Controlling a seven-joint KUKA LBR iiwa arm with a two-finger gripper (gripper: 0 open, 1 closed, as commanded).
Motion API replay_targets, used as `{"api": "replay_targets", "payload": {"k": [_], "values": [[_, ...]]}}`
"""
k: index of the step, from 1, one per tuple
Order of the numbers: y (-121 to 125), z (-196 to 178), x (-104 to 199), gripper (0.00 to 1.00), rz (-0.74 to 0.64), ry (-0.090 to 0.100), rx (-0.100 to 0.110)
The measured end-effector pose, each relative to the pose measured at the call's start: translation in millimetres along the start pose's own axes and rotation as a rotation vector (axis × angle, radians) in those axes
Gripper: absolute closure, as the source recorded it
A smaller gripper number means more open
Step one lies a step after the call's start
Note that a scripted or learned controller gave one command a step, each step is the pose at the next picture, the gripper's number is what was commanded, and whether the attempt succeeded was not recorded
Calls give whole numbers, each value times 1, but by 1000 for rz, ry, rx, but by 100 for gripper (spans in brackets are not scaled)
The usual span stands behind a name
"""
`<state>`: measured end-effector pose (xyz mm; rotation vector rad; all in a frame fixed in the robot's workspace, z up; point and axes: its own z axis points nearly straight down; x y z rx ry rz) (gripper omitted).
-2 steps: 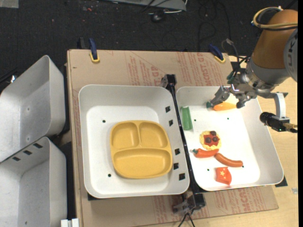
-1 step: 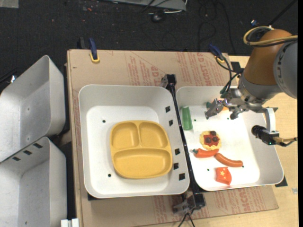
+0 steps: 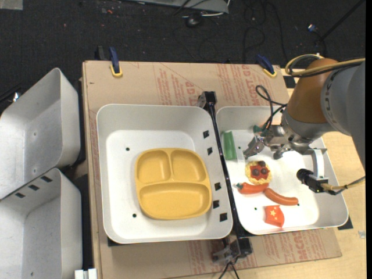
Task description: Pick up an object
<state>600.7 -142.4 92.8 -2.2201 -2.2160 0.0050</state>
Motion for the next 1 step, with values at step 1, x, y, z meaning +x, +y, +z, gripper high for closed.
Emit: {"api": "replay_targets", "payload": {"k": [1], "values": [[2,-15,0,100,0,-2,-8]]}}
